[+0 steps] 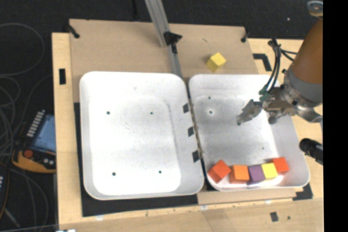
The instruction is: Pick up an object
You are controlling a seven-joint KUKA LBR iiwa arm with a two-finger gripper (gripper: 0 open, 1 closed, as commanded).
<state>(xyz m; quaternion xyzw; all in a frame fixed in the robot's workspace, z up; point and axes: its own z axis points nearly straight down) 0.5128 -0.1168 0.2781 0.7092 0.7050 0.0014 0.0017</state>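
Blocks sit in a tight row along the near wall of the right bin (293,133): an orange-red block (219,170) at the left end, turned a little out of line, then an orange block (240,173), a purple block (255,173), a yellow block (269,171) and a red-orange block (280,164) by the near right corner. Each touches its neighbour, and the row lies against the bin's curved near rim, so there is little free room on that side of them (the open room is all on their far side). Beyond the row the right bin's speckled white floor lies bare up to its far wall.

Above that bare middle hangs the gripper (246,114), reaching in from the right on the grey arm with its orange band (311,57). Its fingers point left and slightly down, well apart from the row of blocks; nothing shows between them, and I cannot tell whether they are spread or closed.

To the left, the left bin (87,117) lies edge to edge with the right one, joined by small dark clips along the shared rim. Its floor shows a few dark dots.

Farther back, on the tan board (119,46) behind the right bin, a lone yellow cube (216,61) rests outside both bins. A slanted metal rail (155,5) runs from the far edge down to the seam between the bins. Black floor and loose cables surround the bench, with a handheld pendant (38,141) at the left.
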